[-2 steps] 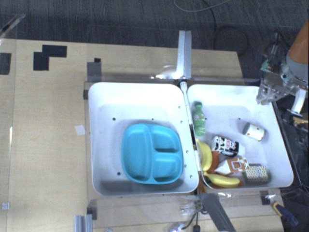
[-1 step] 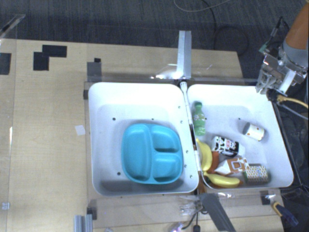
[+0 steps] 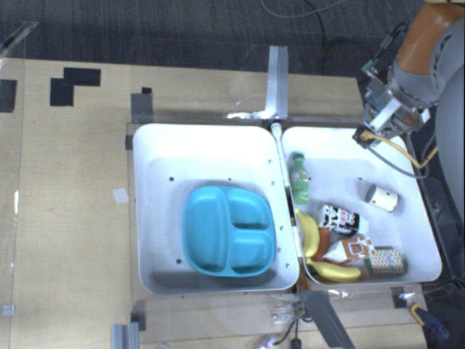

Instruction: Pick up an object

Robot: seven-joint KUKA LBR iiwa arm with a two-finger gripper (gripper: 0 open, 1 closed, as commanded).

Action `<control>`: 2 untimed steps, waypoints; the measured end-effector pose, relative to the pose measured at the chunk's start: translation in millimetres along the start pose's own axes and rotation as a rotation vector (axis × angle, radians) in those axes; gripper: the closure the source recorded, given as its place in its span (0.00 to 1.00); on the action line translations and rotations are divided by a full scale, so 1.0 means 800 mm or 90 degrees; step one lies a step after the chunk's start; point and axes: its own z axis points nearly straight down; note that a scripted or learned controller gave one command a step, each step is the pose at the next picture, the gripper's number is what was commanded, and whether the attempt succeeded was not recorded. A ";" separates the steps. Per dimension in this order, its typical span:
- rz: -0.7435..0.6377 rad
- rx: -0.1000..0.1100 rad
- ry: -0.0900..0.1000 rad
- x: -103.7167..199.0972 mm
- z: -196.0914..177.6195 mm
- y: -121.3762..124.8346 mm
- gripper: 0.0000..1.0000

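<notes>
Mostly smooth: rounded blue plastic tray point(image 3: 229, 231), curved yellow bananas point(image 3: 334, 271).

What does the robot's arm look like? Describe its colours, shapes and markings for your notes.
The arm has a smooth, rounded grey casing. An orange band wraps it above the wrist. Below that, the claw end is a cluster of pale metal parts, and its details are too small to make out. No markings are legible.
</notes>
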 end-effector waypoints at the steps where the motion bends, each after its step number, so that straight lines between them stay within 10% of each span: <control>1: -0.151 -0.001 0.000 -0.018 -0.011 0.022 1.00; 2: -0.207 -0.002 0.001 0.039 -0.084 -0.021 1.00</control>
